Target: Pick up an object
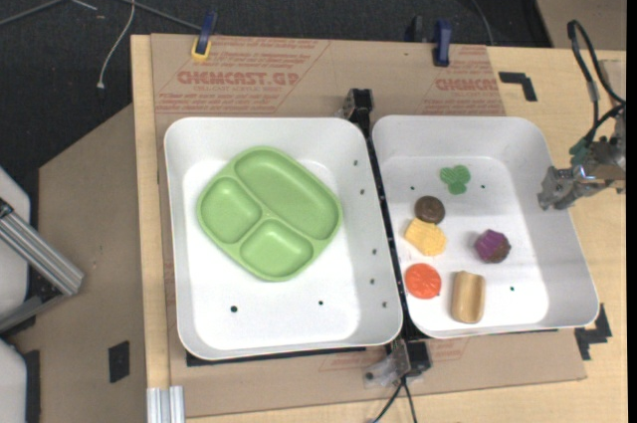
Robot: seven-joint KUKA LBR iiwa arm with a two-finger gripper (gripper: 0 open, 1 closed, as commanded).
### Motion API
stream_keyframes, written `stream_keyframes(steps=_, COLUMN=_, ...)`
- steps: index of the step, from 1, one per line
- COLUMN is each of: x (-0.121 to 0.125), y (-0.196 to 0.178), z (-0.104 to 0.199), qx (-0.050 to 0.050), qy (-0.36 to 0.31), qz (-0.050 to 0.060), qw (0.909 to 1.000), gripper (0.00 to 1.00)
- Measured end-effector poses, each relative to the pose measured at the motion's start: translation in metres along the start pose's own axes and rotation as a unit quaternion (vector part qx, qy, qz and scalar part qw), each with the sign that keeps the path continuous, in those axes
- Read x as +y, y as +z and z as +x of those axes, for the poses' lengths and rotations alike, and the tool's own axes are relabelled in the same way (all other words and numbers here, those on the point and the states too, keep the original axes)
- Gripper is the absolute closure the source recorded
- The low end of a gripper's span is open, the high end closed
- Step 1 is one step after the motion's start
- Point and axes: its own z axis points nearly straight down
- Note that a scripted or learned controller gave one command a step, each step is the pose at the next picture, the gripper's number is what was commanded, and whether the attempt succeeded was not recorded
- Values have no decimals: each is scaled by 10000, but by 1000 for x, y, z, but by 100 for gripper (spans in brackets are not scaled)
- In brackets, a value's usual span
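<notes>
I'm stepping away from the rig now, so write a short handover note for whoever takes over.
Gripper: at the right bin's right rim, nothing visibly held.
Right bin: green piece, brown ball, yellow block, purple piece, orange disc, tan cylinder.
Left bin: green divided plate.
Done: nothing picked.
Left: choose an object, grasp and lift it.

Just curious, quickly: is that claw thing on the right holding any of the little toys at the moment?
Gripper: at the right bin's right rim, with no toy seen in it; whether it is open or closed cannot be told.
</notes>
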Motion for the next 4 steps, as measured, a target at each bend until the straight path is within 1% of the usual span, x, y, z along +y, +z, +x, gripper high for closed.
stream_keyframes(steps=1, x=3, y=-8, z=1, qx=-19, qy=-20, qz=-69, qw=10000, gripper=0)
stream_keyframes(steps=2, x=-1, y=38, z=8, qx=-6, qy=-20, qz=-45, qw=10000, gripper=0)
stream_keyframes(steps=3, x=3, y=79, z=6, qx=-16, qy=-19, qz=-64, qw=10000, gripper=0)
stream_keyframes(steps=4, x=2, y=131, z=6, qx=-6, qy=-18, qz=-44, qw=10000, gripper=0)
